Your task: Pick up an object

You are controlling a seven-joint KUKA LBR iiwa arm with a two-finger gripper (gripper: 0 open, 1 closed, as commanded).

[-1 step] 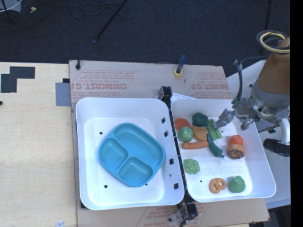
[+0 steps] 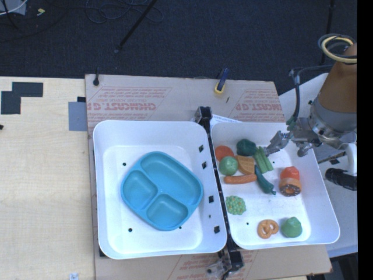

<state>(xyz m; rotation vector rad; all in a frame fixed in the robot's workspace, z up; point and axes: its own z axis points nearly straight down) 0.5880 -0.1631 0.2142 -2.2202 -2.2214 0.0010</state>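
The right bin [image 2: 326,214] holds several toy foods: a red tomato [image 2: 222,152], a green ball [image 2: 228,166], a dark green pepper [image 2: 246,147], a long green pod [image 2: 263,161], an orange carrot [image 2: 240,179], a red-and-orange piece [image 2: 289,181], a broccoli floret [image 2: 235,205], a pretzel [image 2: 267,228] and a light green pepper [image 2: 291,227]. My gripper [image 2: 289,147] hangs over the bin's upper right part, just above the red-and-orange piece. Its fingers are spread open with nothing between them. The left fingertip [image 2: 273,146] is close to the top of the green pod.
The left bin [image 2: 111,156] holds a blue divided plate [image 2: 161,189]. A black hinge strip [image 2: 211,174] runs between the bins. Both sit on cardboard [image 2: 157,101] on a wooden bench. The arm's orange band [image 2: 341,83] stands at the right.
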